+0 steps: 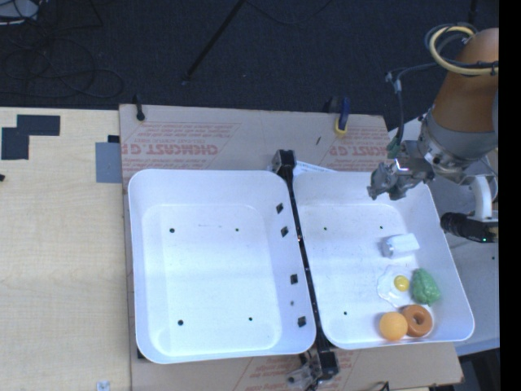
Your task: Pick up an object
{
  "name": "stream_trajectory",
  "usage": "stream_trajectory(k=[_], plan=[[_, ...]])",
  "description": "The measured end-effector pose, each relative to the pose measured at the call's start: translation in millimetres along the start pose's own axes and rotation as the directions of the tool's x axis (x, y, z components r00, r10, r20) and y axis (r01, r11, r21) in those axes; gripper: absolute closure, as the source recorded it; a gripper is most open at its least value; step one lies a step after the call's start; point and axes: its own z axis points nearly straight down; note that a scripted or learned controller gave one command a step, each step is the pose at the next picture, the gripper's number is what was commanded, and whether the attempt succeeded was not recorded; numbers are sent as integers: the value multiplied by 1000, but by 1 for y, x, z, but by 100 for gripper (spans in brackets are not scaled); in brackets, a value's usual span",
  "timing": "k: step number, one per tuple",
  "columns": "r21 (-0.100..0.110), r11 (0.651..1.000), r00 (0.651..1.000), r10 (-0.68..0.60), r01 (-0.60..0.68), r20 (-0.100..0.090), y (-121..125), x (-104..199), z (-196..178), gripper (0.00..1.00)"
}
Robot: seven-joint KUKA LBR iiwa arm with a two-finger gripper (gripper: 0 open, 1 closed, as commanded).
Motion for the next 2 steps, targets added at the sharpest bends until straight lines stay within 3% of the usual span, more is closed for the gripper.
stream_trajectory(k=[1, 2], plan=[[8, 1000, 1000, 5, -5, 1, -55, 42, -24, 100], [4, 1000, 1000, 0, 0, 1, -133, 128, -98, 100]])
